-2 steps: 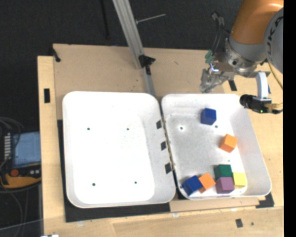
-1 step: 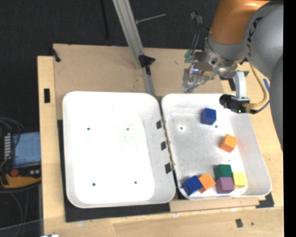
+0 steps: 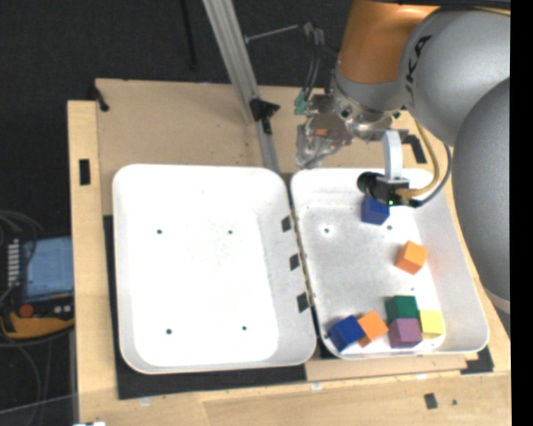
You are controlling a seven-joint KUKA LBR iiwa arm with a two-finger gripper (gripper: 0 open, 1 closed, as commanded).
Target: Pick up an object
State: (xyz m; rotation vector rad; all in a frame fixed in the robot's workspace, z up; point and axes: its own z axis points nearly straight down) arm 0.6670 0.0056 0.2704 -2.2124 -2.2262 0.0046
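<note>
The grey arm [image 3: 453, 69] fills the upper right of the frame. Two white bins sit below: the left bin [image 3: 204, 264] and the right bin [image 3: 338, 264]. The gripper [image 3: 318, 147] hangs over the right bin's upper left rim; whether it is parted or closed cannot be told. A blue cube [image 3: 375, 210] lies near the bin's top, an orange cube [image 3: 411, 257] mid-right, and five cubes [image 3: 386, 325] cluster at the bottom.

We note two white bins [image 3: 204, 185] on a tan bench [image 3: 160, 122]. The right bin holds two blue cubes [image 3: 375, 210], two orange cubes [image 3: 411, 256], one green [image 3: 402, 308], one purple [image 3: 405, 331], one yellow [image 3: 432, 323]. The arm [image 3: 462, 51] is grey, banded orange.
</note>
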